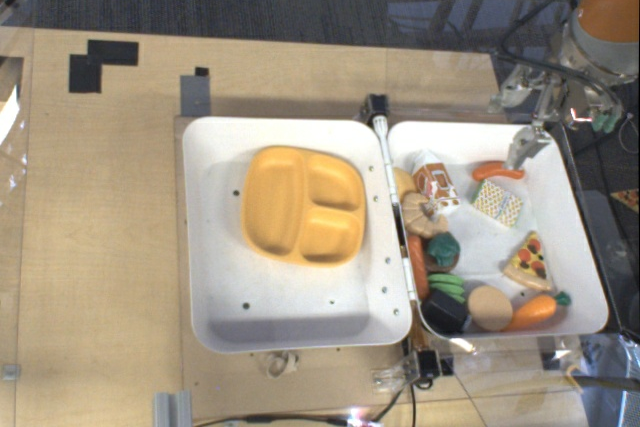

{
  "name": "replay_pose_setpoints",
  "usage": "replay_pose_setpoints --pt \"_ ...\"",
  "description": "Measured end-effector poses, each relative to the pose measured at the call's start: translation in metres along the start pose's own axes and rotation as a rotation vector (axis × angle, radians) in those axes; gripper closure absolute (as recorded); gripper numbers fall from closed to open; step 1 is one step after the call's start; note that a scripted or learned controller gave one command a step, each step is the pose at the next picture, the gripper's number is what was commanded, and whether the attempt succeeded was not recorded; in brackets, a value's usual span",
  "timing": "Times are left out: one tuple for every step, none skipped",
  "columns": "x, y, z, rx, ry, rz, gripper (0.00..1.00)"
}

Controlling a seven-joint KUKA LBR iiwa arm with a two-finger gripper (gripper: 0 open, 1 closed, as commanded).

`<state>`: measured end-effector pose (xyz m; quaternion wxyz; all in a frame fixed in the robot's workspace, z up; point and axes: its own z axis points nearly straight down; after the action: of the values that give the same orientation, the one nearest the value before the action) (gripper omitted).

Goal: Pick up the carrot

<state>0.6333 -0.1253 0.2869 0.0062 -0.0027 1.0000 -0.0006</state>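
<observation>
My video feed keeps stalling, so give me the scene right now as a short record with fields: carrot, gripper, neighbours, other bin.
carrot: orange with green top, lying at the near right corner of the right bin
gripper: near the far right corner of the right bin, above a red sausage-like toy
carrot neighbours: pizza slice just beyond it, tan round toy on its left
left bin: holds a yellow divided plate
carrot held: no, it lies apart from the gripper

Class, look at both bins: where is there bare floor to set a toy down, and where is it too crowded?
Left bin: a bare white band rings the yellow divided plate, widest along the near edge. Right bin: a bare patch lies between the broccoli, checkered block and pizza slice. Its left side and the near edge by the carrot are crowded.
</observation>
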Motion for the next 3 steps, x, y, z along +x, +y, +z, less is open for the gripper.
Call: replay_pose_setpoints --pt "0.053 0.072 0.092 -0.005 0.009 0.028 0.0" --pt "0.126 0.137 0.1 -0.005 0.006 0.075 0.0" --pt "0.039 0.101 -0.017 0.0 -0.008 -0.067 0.0"
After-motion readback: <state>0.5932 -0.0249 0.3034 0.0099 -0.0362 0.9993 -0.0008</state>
